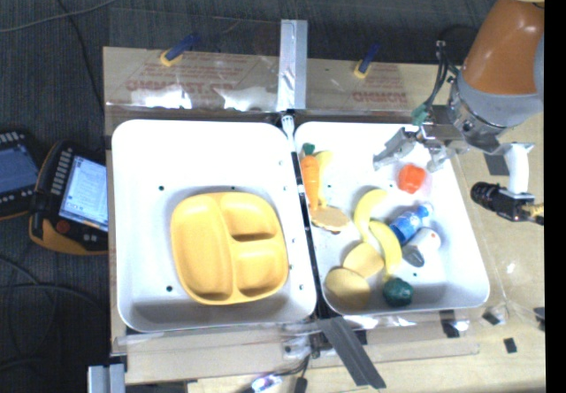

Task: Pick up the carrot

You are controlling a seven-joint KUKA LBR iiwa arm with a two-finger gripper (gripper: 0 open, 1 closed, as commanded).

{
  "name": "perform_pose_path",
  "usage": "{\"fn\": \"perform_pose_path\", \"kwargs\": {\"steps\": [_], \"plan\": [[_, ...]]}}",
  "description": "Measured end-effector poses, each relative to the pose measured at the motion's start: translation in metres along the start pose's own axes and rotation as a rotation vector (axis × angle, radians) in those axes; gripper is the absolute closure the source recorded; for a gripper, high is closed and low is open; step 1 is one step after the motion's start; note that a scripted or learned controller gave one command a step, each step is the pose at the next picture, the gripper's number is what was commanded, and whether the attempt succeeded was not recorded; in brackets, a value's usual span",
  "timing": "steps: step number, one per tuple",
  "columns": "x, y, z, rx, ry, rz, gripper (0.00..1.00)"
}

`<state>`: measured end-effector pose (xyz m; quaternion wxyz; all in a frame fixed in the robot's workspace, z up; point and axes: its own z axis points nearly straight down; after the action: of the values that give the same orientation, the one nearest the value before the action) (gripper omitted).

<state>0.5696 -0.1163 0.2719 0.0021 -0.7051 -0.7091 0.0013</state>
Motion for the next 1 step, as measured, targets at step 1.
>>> {"fn": "perform_pose_path", "kwargs": {"steps": [1], "plan": [[0.0682,-0.028,0.0327,-0.001,-0.001,-0.328,0.0]]}}
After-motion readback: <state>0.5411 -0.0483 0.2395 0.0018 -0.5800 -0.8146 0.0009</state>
